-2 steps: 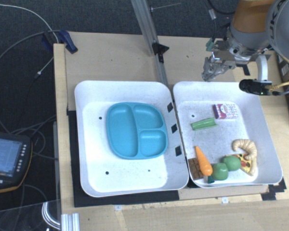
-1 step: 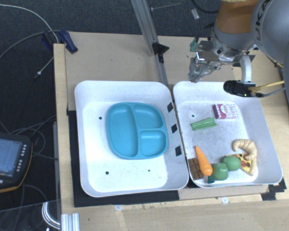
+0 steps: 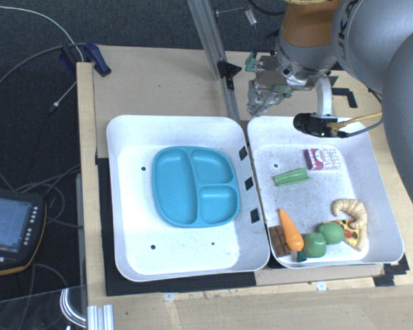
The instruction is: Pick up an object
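Pincer: you cannot tell its state.
Bean: green, below pincer, long axis nearly left-right.

Tray in left bin — alone

A pale wooden bench stands on dark grey carpet; thin cables trail across the floor past its left edge; a handheld screen unit lies there; a metal post rises beyond its far edge.
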Motion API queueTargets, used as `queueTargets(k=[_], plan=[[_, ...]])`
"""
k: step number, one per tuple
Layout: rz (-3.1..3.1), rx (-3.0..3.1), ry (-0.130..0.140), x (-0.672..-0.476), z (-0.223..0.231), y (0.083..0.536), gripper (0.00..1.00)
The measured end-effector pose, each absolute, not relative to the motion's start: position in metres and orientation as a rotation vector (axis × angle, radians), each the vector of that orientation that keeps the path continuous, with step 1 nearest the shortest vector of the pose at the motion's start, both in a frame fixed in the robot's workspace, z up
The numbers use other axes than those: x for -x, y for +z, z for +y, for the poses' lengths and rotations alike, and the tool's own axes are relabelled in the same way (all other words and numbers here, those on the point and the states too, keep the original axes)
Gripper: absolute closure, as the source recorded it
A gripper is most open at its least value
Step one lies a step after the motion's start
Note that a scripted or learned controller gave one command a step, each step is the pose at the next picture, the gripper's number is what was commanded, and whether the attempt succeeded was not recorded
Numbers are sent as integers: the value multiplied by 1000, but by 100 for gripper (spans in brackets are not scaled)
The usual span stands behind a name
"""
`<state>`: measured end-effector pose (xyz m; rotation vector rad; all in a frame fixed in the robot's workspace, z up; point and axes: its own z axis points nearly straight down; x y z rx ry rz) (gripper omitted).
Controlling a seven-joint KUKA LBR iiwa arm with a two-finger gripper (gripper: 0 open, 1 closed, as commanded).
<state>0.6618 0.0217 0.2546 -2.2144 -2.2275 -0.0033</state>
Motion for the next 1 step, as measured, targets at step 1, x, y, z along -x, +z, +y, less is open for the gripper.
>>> queueTargets(k=[1], plan=[[-2228,2213,-3,-661,84,249,100]])
